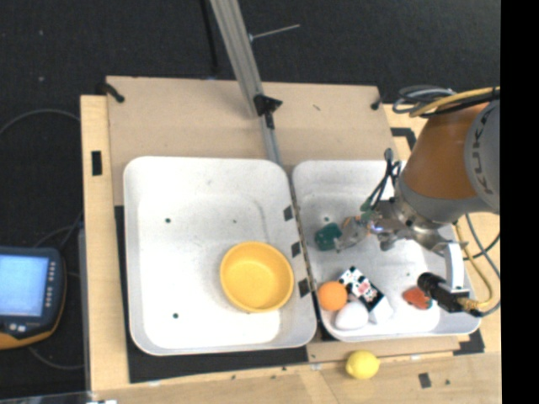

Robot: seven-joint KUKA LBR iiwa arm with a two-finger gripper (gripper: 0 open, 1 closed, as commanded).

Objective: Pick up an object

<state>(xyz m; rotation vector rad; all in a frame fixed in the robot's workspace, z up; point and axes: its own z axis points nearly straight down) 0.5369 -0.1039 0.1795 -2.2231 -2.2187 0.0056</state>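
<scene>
You are looking down on a tan desk (194,120) set on a dark, almost black floor (101,23). A grey metal rail (238,45) slants in from the top edge and ends at a black clamp near the middle of the desk's far side. At the lower left, off the desk, a handheld pendant (25,295) with a lit bluish screen lies on the floor, with thin cables (34,141) looping nearby. Light falls evenly, with soft shadows.
</scene>
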